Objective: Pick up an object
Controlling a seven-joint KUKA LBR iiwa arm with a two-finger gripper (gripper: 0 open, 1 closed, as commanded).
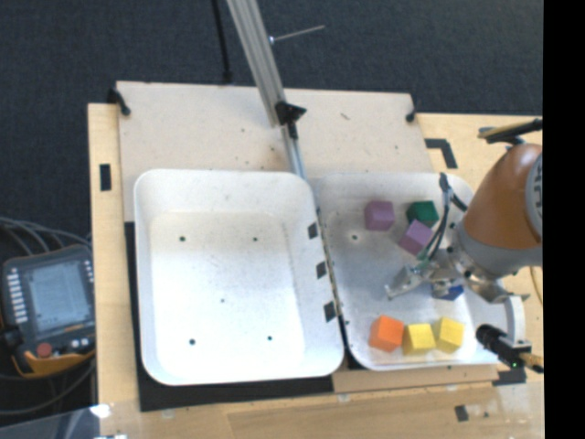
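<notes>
Where the arm [507, 213] enters from 3 o'clock, we see its orange band above the right bin [361, 337] and the gripper [409, 282] low over the middle of that bin. We cannot tell how the jaws stand: the metal tip is small and blurred, and we see no object between the fingers.

We count seven blocks in the right bin. Along the 6 o'clock wall sit three in a row: an orange block [387, 333], a yellow block [420, 337] touching it at 3 o'clock, and a second yellow block [450, 333] next in line. Toward 12 o'clock lie a purple block [379, 215], a green block [422, 212] well to its 3 o'clock side, and a second purple block [416, 236] just below the green one, tilted. A blue block [448, 291] shows partly under the wrist, at 3 o'clock of the gripper.

The gripper tip lies between the tilted purple block and the orange block, apart from both.

The left bin [228, 273] adjoins the right bin at 9 o'clock. A pendant [50, 300] rests off the bench at the far 9 o'clock edge. A metal post [260, 53] rises from the 12 o'clock side.
</notes>
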